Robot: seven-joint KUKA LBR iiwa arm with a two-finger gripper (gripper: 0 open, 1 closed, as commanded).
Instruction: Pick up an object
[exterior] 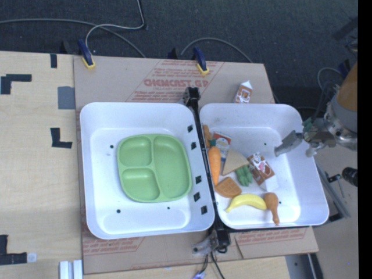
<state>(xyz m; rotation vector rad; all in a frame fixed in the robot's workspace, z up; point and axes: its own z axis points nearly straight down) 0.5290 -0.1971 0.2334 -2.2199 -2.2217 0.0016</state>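
- Pale green divided plate (154,167) in the white left bin (93,173).
- Yellow banana (246,201), orange carrot (215,164) and brown drumstick (272,205) in the white right bin (308,202).
- Red-and-white small carton (244,92) on brown cardboard (168,80), far side.

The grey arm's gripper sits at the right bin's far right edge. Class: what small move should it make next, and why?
Probably a short move leftward and down toward the toy food. The two-finger gripper hovers over bare floor of the right white bin, holding nothing, while the yellow plastic banana, brown toy drumstick and small red-and-white carton lie to its left.
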